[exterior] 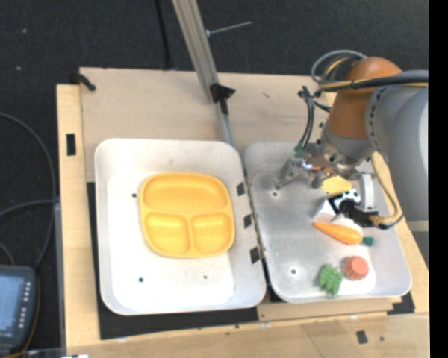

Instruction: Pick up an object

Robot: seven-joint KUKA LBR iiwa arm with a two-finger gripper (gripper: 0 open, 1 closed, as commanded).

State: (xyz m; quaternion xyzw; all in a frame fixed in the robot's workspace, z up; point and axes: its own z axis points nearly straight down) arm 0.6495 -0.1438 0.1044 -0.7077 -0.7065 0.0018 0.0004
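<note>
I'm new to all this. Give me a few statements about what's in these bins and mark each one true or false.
1. The yellow divided tray lies in the left bin. True.
2. The carrot lies in the left bin. False: it lies in the right bin.
3. A green toy sits beside a reddish round toy. True.
4. The yellow tray holds the carrot. False: its compartments hold nothing.
5. The gripper is over the right bin. True.
</note>
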